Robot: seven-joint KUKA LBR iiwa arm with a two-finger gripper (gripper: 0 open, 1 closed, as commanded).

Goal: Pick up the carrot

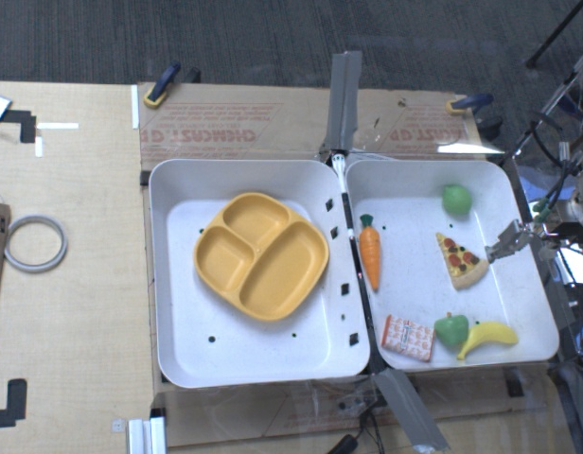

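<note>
So the carrot point(369, 255) is lying in the right bin point(504, 192), hard up against its left wall, green top pointing away from the camera and the orange tip toward us; nothing else touches it, which makes it a clean target from the open side, though that wall probably crowds one finger. The hand point(504, 244) sits at the right bin's far right rim, just beside the pizza slice point(461, 259); it's small and blurry there, so I honestly can't tell if it's released or clenched, and I see nothing between its tips. My guess is the reach hasn't really started; the hand has to cross the whole bin leftward past the pizza slice to get over the carrot. Other toys are out of the way: a green ball-ish thing point(456, 199) near the back, a banana point(487, 337), a green pepper point(450, 329) and a red-patterned packet point(407, 338) along the front. The left bin point(178, 348) holds a yellow divided plate point(261, 254); not relevant here.
</note>
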